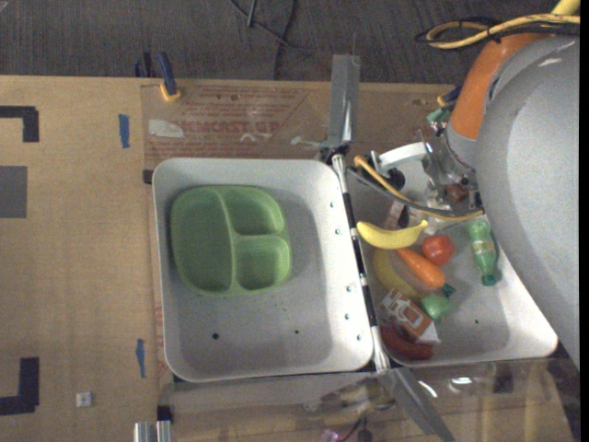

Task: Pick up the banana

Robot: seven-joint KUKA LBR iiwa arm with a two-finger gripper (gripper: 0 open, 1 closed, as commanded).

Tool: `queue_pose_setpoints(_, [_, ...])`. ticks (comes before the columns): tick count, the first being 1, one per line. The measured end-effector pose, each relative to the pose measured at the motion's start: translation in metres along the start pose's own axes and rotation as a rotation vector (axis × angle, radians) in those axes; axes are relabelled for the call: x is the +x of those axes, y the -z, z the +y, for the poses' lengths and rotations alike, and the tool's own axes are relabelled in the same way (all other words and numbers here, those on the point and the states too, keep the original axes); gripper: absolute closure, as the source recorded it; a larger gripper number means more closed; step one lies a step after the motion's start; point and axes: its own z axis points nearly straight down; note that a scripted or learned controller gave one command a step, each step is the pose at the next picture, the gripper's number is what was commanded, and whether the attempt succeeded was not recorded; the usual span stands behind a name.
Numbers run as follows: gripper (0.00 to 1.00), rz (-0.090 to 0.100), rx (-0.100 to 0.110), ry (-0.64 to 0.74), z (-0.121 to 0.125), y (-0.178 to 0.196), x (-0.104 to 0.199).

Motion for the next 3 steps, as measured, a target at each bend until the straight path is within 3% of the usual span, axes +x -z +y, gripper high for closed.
queue_pose_setpoints(1, [1.0,0.004,0.0,-0.021,-0.022,0.056,0.049])
queue_pose_setpoints(3, [1.0,0.006,0.002,-0.024,-0.022,0.075,0.05])
